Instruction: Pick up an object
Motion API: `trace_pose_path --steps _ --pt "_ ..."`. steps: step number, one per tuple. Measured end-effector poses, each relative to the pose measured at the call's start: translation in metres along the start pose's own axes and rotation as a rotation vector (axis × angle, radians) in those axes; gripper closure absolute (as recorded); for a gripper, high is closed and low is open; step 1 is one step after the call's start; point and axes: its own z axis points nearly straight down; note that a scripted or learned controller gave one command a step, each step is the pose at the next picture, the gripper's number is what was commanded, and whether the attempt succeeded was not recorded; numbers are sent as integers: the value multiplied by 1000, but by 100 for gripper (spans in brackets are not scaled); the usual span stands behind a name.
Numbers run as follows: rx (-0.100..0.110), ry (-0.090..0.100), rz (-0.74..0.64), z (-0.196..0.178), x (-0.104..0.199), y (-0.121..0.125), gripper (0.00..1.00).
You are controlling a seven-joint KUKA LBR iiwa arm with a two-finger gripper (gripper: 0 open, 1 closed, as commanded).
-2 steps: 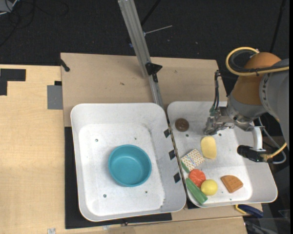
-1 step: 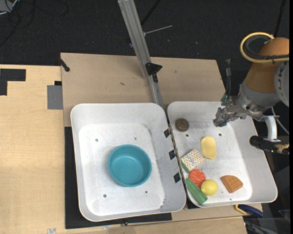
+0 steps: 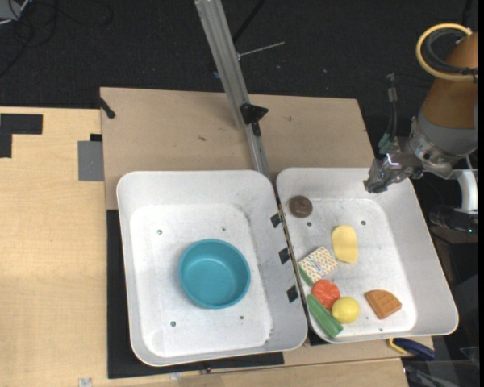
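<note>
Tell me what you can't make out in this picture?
- Gripper: small and dark over the right bin's top edge; open or shut is unclear.
- Arm: cut off by the camera view's right edge.
- Green item: partly under the red and yellow pieces.
- Brown disc: too small to identify.

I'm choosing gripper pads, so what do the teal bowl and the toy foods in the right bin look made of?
The teal bowl looks like moulded plastic with a matte, even colour and a smooth rim. The yellow piece, the red piece and the green piece look like smooth plastic toy food in flat, saturated colours; foam or rubber remains possible.
</note>
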Motion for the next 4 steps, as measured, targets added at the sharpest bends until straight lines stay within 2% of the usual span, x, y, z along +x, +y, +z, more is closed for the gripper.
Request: trace_pose_path --steps 1,2,3,4 --pt "1 0 0 -43 4 2 100" --pt "5 2 -4 -40 66 -5 100" --pt "6 2 -3 -25 120 -15 100" --pt "5 1 -3 -29 166 -24 100"
